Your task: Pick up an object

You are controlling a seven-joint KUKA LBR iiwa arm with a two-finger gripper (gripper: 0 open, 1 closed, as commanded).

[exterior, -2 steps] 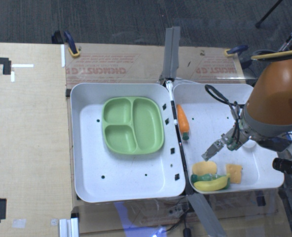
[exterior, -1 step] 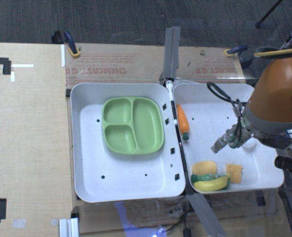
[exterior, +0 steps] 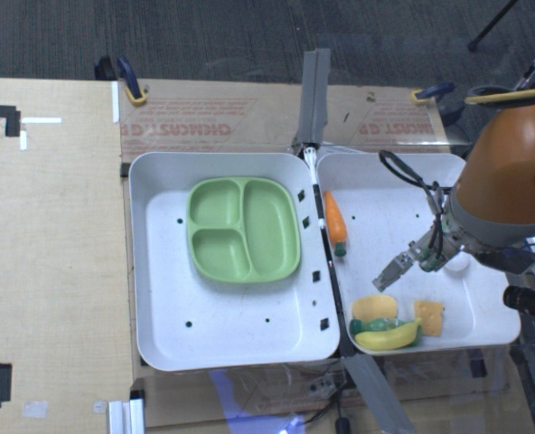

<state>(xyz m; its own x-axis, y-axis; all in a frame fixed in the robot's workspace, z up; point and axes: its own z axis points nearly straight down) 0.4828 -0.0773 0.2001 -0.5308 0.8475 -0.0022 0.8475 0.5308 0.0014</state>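
While the arm (exterior: 507,165) reaches in from the right, the bench carries two shallow white bins side by side, their inner walls meeting at a central divider.

Left bin (exterior: 154,269):
- One green divided plate (exterior: 244,231) lies flat on the floor of the bin, nearer the far wall than the near wall and roughly midway between the left and right walls.
- Its three compartments face up: two smaller ones on its left side and one long one on its right side.

Right bin (exterior: 376,174):
- A toy carrot (exterior: 335,221) lies along the left wall, just beside the divider, orange body toward the far wall and green tip toward the near wall.
- A pale yellow item (exterior: 374,309) sits near the near left corner; its kind cannot be determined.
- A yellow banana (exterior: 387,335) lies against the near wall, touching the pale yellow item on its near side.
- A small orange-tan block (exterior: 429,317) rests just to the right of the banana's end, close to the near wall.

Gripper (exterior: 387,278):
- It is positioned over the middle of the right bin, angled down toward the left and toward the near wall.
- Its tip is above the pale yellow item and apart from it.
- No object is visible between the fingers.
- Whether the jaws are open or closed cannot be told from this view.

A black cable (exterior: 410,175) loops from the wrist across the far part of the right bin.
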